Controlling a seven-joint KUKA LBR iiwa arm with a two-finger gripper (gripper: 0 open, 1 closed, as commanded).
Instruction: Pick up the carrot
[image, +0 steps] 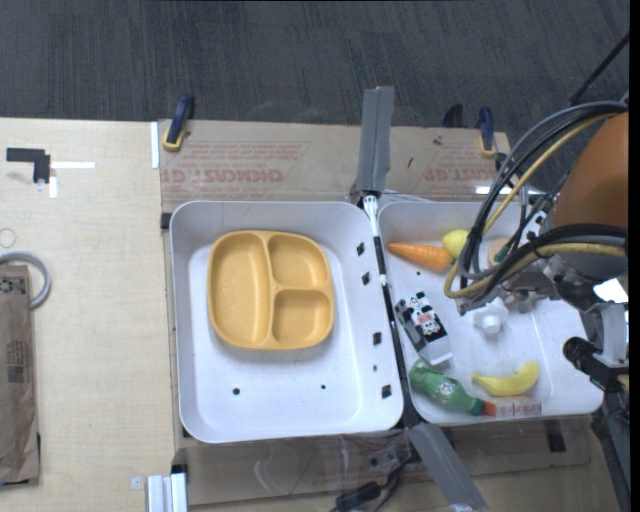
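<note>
The arm (600, 190) reaches in from the right, its orange band high at the edge, cables looping off the wrist (560, 275).

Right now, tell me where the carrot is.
The carrot lies in the right bin, near its top left corner, just left of a small yellow fruit and above the black-and-white box.

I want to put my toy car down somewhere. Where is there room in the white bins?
The left bin has bare floor below the yellow plate, toward its near wall, and thin strips beside it. The right bin is crowded: carrot, lemon, cow box, green bottle, banana and the arm's cables. A small patch sits above the banana.
</note>
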